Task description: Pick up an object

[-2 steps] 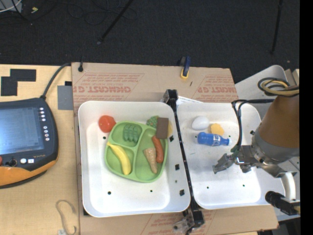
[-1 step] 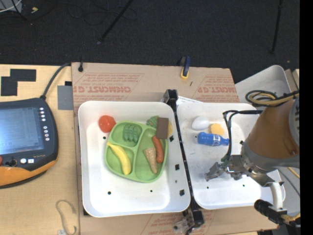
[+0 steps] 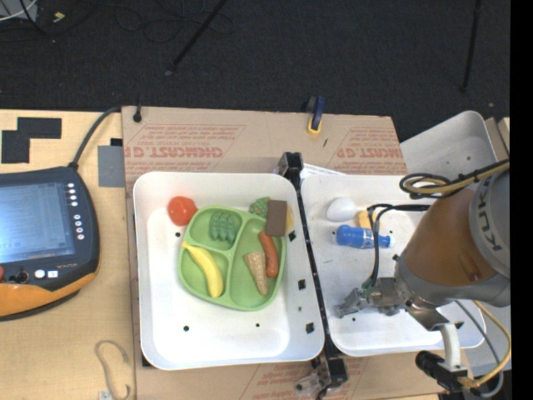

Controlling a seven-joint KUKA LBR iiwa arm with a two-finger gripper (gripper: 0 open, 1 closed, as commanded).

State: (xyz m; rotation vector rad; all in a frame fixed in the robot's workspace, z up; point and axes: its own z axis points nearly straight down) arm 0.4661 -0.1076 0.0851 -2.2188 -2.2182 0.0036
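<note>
The arm (image 3: pixel 454 252), a bulky grey and orange mass at the lower right of the frame, hung low over the right bin (image 3: pixel 350 340), and its bulk hid part of that bin's floor, so a descent risked missing whatever lay beneath. The left bin (image 3: pixel 158 323), a shallow glossy white tray, held a green divided plate (image 3: pixel 193 282) of smooth plastic carrying a curved yellow banana (image 3: pixel 206 271), a slim red sausage (image 3: pixel 269 254), a pale ridged cone (image 3: pixel 257 272) and green peas (image 3: pixel 221 224); a round red tomato (image 3: pixel 181 210) sat beside it. Likely targets lay toward the right bin's upper part: a blue cylindrical bottle (image 3: pixel 358 237), prone to rolling away if nudged, and a smooth white egg (image 3: pixel 340 209), apt to slip. The gripper (image 3: pixel 360 301) sat near the bin's bare lower floor, well apart from both; whether its jaws were clenched or released could not be told
</note>
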